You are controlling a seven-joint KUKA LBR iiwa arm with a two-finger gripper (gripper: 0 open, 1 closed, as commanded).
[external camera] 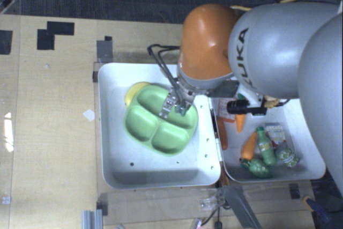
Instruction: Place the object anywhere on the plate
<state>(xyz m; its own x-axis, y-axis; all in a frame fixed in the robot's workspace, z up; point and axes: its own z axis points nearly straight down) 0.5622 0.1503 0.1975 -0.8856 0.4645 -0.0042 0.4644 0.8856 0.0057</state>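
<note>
Wood counter (53,131), two bins. Claw (175,105) sits over plate (159,119); cannot tell its grip. Let go low and gently.

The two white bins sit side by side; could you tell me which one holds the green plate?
The left bin holds the green plate, with the tool above it. The right bin holds small loose items instead.

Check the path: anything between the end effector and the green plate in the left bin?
Nothing visible. The end effector hangs directly over the green plate in the left bin, above its upper right compartments. A yellow object peeks out from behind the plate's upper left rim, off that line.
</note>
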